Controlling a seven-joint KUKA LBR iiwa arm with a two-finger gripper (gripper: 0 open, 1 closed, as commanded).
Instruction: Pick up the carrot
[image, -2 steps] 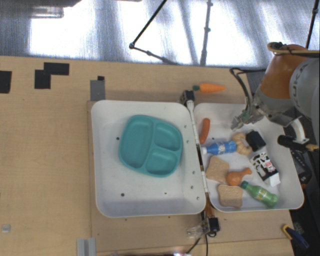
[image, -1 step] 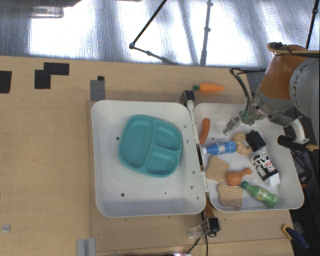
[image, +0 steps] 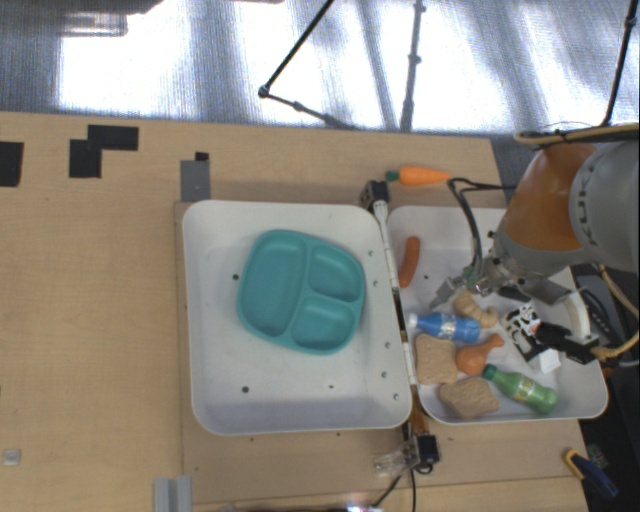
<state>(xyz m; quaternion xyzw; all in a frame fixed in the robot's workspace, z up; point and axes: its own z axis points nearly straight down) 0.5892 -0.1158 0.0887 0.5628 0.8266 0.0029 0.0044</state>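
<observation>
An orange carrot (image: 424, 176) with a green top lies on the bench just behind the right bin (image: 590, 405), outside it. My gripper (image: 462, 289) hangs low inside the right bin, over a tan toy (image: 472, 306) and just above a blue bottle (image: 449, 326). It is well in front of the carrot and a little to its right. A slim orange-red sausage-like piece (image: 408, 260) lies in the same bin to the gripper's left. Nothing shows as held.
The right bin also holds two bread slices (image: 434, 358), an orange drumstick-like toy (image: 476, 357), a green bottle (image: 521, 389) and a black-and-white item (image: 524, 327). The left bin (image: 215, 400) holds a teal divided plate (image: 300, 290). A black cable (image: 462, 205) loops near the carrot.
</observation>
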